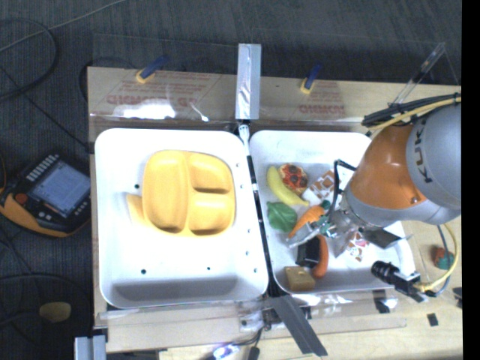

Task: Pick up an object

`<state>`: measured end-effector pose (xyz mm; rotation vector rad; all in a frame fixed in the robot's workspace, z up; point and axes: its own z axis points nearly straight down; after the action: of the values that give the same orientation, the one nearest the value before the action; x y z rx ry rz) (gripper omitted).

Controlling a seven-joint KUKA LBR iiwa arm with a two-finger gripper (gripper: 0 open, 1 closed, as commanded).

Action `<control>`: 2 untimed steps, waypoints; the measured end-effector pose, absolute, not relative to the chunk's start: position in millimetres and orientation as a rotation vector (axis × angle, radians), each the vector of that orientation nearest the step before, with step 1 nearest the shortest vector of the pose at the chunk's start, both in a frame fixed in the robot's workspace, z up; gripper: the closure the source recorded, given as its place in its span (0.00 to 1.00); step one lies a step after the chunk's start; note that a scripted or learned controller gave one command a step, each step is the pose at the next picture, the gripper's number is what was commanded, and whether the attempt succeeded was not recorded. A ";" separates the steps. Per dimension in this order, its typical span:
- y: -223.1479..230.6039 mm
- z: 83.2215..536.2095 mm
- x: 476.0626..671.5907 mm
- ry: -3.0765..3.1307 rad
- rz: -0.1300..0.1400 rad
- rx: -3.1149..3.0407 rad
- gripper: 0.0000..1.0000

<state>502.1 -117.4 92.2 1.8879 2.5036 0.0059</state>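
Arm over the right bin [259, 171], its gripper [335, 223] lowered among the toy food. We see a banana [279, 190], a pizza slice [293, 176], a green pepper [281, 214] and a carrot [307, 217] lying close together, the carrot just beside the gripper. We cannot tell whether the fingers are open or closed. A yellow tray [187, 192] lies in the left bin [112, 223]. We judge a good grasp calls for straddling one item alone, clear of its neighbours.
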 end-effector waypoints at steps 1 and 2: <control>-110.4 89.8 542.2 2.539 0.007 1.837 0.00; -101.6 89.5 564.2 2.408 0.004 2.010 0.00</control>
<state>564.2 -101.6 89.5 2.0097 2.4075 0.0045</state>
